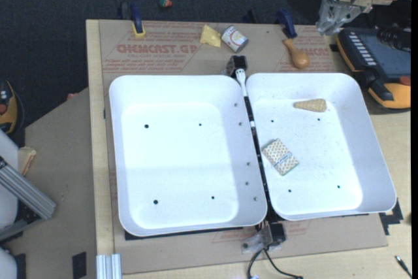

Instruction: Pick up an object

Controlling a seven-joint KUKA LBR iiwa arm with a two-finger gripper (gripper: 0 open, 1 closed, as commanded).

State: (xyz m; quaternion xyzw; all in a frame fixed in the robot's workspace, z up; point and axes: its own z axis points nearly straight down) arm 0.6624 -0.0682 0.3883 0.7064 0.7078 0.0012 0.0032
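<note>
Cone (310,105) and patterned packet (281,157) in right bin (366,140) | hand (333,16) top right, grip unclear

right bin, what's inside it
Two things lie in the right bin: a tan cone-shaped piece near the back and a patterned small packet near its left wall. Whatever lies beneath them is covered.

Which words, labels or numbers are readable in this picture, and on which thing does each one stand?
"CHEMCAST GP" in faded red print, on the brown board beneath the bins; it seems repeated further right, too faint to read.
Patterned packet in the right bin: print too small to read.
Small box on the board: label blurred.
</note>
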